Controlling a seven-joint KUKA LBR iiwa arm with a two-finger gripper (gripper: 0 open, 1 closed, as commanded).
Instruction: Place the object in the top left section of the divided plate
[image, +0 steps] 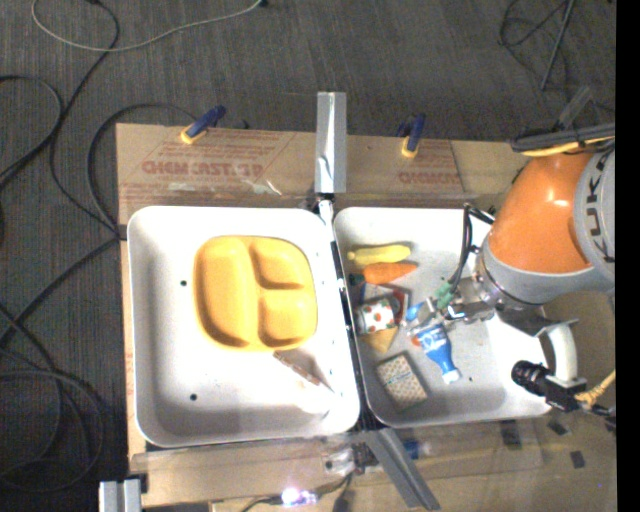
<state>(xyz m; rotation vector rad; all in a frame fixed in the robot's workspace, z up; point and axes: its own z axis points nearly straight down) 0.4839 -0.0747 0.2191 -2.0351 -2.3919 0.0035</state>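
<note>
We see the yellow divided plate (257, 292) in the left bin (160, 390). In the right bin (490, 395) lie a banana (379, 254), a carrot (389, 271) and a blue-white bottle (439, 352). The gripper (455, 300) hangs above them; we cannot tell how its jaws stand. Faded red print on the cardboard (210, 168) is unreadable; "KU" shows on the arm (545, 225).

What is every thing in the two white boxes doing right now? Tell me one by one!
Yellow divided plate: flat in the left bin, sections bare.
Left bin: holds the plate.
Banana: lying in the right bin.
Carrot: lying just below the banana.
Spotted white cube: resting by the divider.
Blue and white bottle: lying on its side.
Patterned square: lying flat.
Arm: over the right bin's right side.
</note>
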